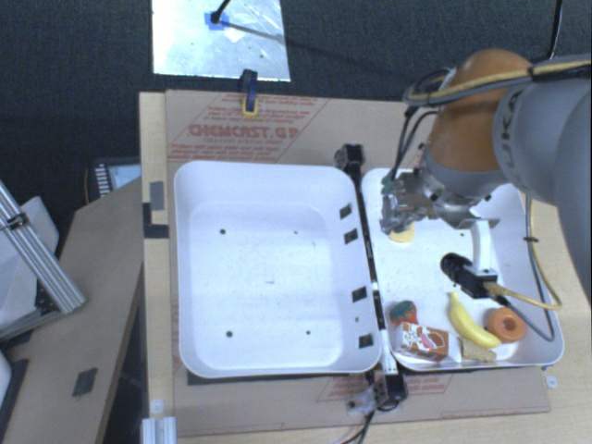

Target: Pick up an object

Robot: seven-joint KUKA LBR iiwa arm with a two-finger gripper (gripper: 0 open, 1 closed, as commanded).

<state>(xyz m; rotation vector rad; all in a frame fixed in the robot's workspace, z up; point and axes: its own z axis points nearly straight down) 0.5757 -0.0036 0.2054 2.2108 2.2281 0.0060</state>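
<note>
**Operator:** What could trip me up from here?

**Spotter:** Start at the near end of the right bin (421, 280). A red-and-white packet (424, 340), a small red piece (402, 314), a banana (467, 322) and an orange round thing (506, 326) lie crowded there, some of them touching. If you go down among those, I'd expect you to nudge a neighbour or pinch two at once. Farther in, the jaws hang right over a pale yellow piece (401, 236), close to the wall this bin shares with the left bin (268, 276). You cannot tell from this view whether the jaws are apart or together. That piece is most likely your target. It looks small and low, so a close could skid over its top or shove it against the wall and come up with nothing.

**Operator:** And which way does the thing point?

**Spotter:** For the near candidate, the banana, the long axis runs on a slant, from the near right corner toward the far left. You'd want to close across that line, not along it. The pale yellow piece is partly hidden under the jaws. What you can see looks roundish, so I can't give you a long axis or a heading for it. My guess is that any approach angle would serve about equally.
</note>
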